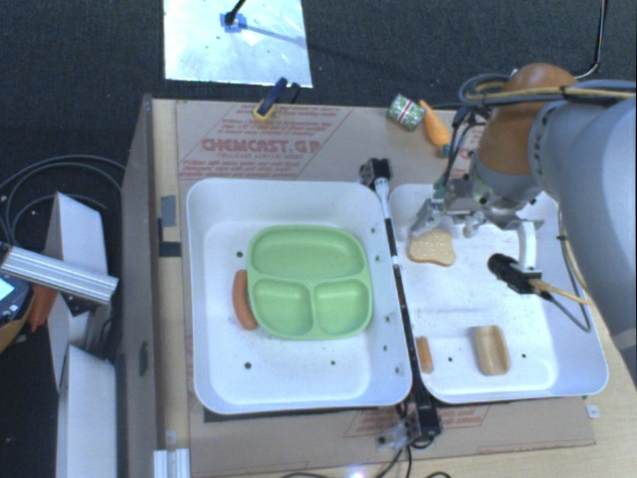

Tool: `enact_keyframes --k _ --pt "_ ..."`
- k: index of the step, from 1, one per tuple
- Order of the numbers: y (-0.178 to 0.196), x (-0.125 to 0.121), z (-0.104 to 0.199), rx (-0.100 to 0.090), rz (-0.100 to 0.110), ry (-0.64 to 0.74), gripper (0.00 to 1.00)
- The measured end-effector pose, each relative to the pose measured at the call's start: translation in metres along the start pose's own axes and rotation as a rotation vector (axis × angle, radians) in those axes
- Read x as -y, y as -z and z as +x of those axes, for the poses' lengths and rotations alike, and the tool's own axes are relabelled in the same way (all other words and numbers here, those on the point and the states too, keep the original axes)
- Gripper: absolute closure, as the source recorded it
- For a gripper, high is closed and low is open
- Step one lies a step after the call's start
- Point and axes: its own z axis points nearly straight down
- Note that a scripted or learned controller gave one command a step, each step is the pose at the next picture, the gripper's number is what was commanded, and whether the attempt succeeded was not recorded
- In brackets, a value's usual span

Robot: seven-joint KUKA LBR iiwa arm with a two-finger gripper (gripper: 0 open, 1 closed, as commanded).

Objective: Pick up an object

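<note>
Camera view: grey two-finger gripper (448, 217) is seen low over the right white bin (572, 366), w/ a flat tan bread-like slice (432, 248) lying just below-left of it, long axis approx. across the bin. Jaw opening cannot be told; no grasp is shown.

Light: bright, even, from overhead.
Glare: on the metal sheet (237, 28) beyond the bins.
Shadows: soft, faint.
Focus: slightly soft throughout.

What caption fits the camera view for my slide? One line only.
KUKA arm's gripper poised over a tan food piece in the right bin; green divided plate in the left bin.
</note>
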Motion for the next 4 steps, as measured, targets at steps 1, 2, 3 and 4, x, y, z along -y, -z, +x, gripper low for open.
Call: enact_keyframes --k 1,2,3,4 --pt "-0.0134 -0.0162 -0.0071 0.000 -0.005 0.000 0.00" --pt "-0.0131 -0.0143 -0.0021 0.002 -0.009 -0.001 0.00" --pt "-0.0134 -0.0196 -0.0060 0.000 -0.005 0.000 0.00" --pt "-0.0132 -0.0185 -0.0028 0.002 -0.009 -0.001 0.00"
